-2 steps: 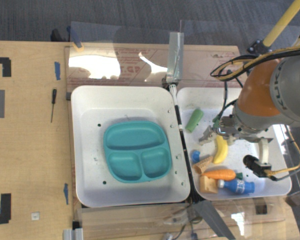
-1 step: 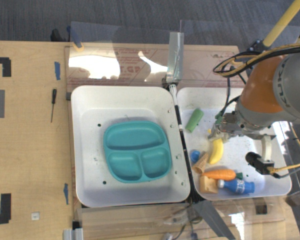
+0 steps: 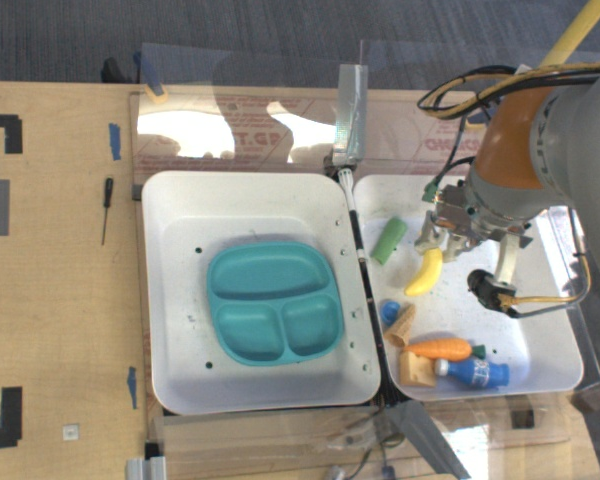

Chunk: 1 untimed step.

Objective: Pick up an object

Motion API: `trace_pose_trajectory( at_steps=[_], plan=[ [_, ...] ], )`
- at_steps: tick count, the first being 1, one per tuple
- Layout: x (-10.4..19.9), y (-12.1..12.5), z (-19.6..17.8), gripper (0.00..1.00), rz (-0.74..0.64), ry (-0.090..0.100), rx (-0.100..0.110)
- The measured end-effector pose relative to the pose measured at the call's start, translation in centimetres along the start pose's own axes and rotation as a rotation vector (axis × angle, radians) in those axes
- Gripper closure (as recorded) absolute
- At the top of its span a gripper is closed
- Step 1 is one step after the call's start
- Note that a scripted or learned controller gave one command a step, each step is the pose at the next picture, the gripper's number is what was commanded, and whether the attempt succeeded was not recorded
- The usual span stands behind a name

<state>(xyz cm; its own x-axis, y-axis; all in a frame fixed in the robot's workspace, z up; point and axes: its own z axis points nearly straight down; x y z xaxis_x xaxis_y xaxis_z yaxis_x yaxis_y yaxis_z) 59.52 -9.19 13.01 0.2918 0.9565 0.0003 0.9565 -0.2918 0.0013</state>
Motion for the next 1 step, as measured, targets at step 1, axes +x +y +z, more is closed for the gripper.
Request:
trace_pose_trajectory(
  at_steps=[1],
  plan=[
    [4.47,-2.38,-9.99,1.00,-0.038,0.004,-0.009]
  ],
)
